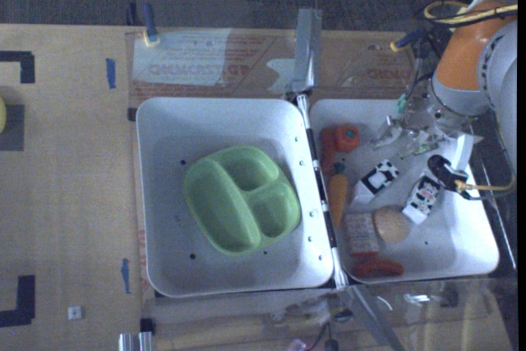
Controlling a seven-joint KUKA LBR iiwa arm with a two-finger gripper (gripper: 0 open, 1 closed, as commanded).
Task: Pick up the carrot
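Reversed, faint orange lettering runs across a clear plastic sheet (215,62) taped at the back of the desk (66,201), too washed out to read; no other writing can be made out. The desk is pale wood-grain board with small blue tape marks and black corner marks. Two shallow white bins with rounded corners sit side by side. The left bin (160,127) holds a glossy green divided plate (241,199) with three rounded compartments, lying flat near its middle. The carrot (338,195), a smooth orange tapered piece, lies in the right bin (472,234) close against its left wall, pointing roughly front to back. Just behind it is a red-orange block with a small teal spot (339,137). Right of the carrot are two black-and-white patterned cartons (379,177), the second one (422,200) further right; any print on them is too small to read. Near the carrot's front end are a pinkish speckled square packet (360,233), a tan round bun-like piece (391,224) and a red flat item (376,266). The arm's grey metal claw (411,136) hangs over the back part of the right bin, well apart from the carrot; I cannot tell how wide it stands.
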